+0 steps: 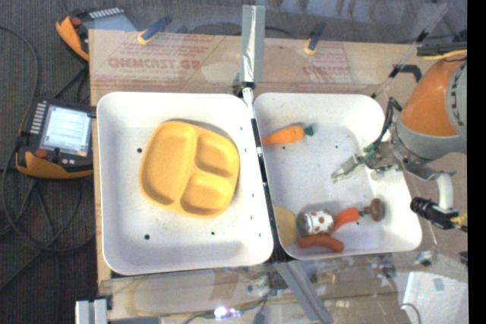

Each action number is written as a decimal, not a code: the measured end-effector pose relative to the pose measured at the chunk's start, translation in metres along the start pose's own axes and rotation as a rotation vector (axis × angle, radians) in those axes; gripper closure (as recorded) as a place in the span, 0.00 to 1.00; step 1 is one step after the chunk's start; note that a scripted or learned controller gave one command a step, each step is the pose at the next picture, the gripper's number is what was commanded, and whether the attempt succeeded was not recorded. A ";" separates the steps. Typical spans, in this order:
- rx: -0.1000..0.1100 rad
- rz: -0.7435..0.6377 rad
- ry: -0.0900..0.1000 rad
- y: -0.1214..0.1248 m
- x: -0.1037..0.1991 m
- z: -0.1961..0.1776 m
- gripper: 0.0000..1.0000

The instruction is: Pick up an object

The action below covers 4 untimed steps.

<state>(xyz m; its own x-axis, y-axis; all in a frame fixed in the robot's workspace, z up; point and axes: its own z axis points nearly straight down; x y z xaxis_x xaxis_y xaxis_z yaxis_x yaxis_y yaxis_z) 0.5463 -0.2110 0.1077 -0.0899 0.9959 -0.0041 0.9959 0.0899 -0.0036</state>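
In the right bin (395,239) an orange toy carrot (283,135) with a green top lies near the far left corner. By the near wall sit a small spotted can (315,221), a red sausage (320,243) and an orange piece with a brown end (358,214). My gripper (344,168) hangs over the bare middle of this bin, reaching in from the right. It is open, with nothing between its fingers. It is well apart from the carrot and from the near group.
The left bin (114,163) holds a yellow divided plate (190,168). A pale round piece (284,221) lies at the right bin's near left corner. A handheld pendant (57,136) lies on the floor to the left. Cables run around the bench.
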 end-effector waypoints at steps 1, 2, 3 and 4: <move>-0.024 0.025 0.004 -0.053 0.007 0.015 0.00; -0.019 0.045 -0.004 -0.051 0.071 0.017 0.00; -0.020 0.045 -0.003 -0.050 0.071 0.008 1.00; -0.020 0.045 -0.002 -0.050 0.071 0.008 0.00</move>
<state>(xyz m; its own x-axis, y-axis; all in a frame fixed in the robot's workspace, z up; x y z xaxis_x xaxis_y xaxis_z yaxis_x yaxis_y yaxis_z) 0.4897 -0.1449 0.0993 -0.0447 0.9990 -0.0061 0.9989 0.0448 0.0169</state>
